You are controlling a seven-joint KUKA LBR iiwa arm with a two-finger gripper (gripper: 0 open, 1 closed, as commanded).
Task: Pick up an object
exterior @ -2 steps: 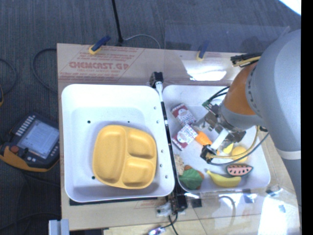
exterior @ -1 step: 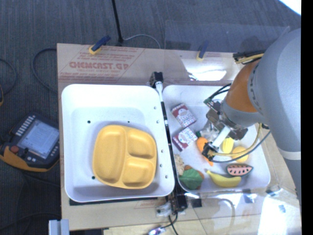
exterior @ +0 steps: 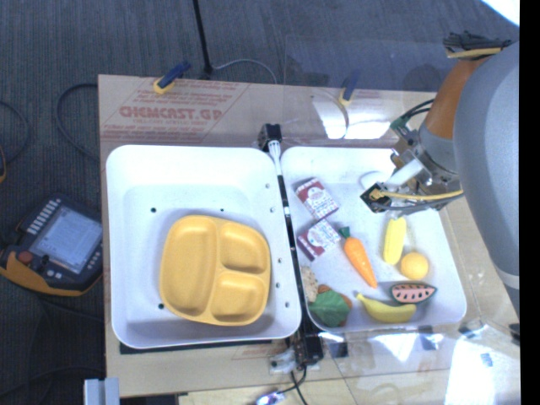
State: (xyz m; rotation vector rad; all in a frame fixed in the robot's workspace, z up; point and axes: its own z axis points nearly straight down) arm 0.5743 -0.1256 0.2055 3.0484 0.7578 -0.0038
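Note:
The arm comes in from the right, and my gripper [exterior: 410,175] hangs over the far right part of the right bin [exterior: 337,160]. Just below it, a pale yellow corn cob [exterior: 394,240] lies in the bin, with a yellow-orange ball [exterior: 413,266] beside it. An orange carrot [exterior: 360,261] lies slantwise near the bin's middle. Two red-and-white packets [exterior: 316,197] [exterior: 320,237] rest by the bin's left wall. Along the near edge sit a banana [exterior: 386,309], a watermelon slice [exterior: 413,293] and a green vegetable [exterior: 330,307]. Nothing is seen held by the gripper.
The left bin [exterior: 135,175] holds a yellow divided plate [exterior: 215,268]. A black rod [exterior: 283,209] runs along the seam between the bins. A handheld controller [exterior: 55,243] lies on the floor to the left of the bench.

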